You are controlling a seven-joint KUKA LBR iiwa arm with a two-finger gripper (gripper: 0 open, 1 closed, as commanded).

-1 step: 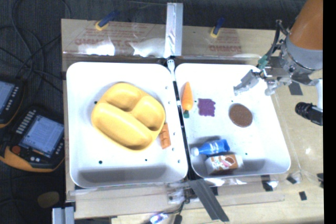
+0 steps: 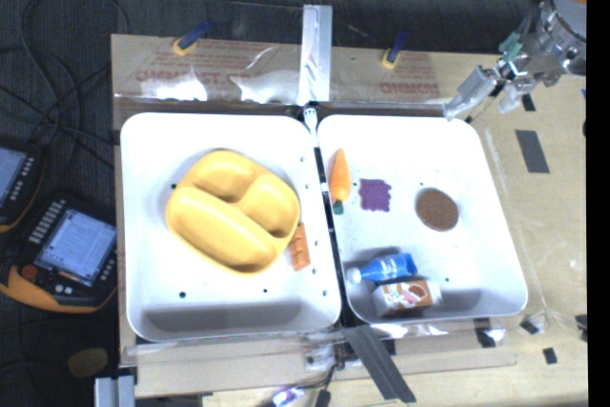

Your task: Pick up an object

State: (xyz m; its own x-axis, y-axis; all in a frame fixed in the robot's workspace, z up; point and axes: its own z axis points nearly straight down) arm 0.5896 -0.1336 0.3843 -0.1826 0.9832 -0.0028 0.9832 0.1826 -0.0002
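Note:
The right bin holds an orange carrot by its left wall, a purple patch and a brown round disc. Near its front wall lie a blue bottle and a brown packet. In the left bin sits a large yellow lumpy object with a small orange piece at its right. My gripper hangs above the bench just beyond the right bin's far right corner, apart from every object.
Clear plastic sheeting and two blue-and-yellow clips lie on the board behind the bins. A metal divider strip stands at the back centre. Cables and a handheld pendant lie on the floor to the left.

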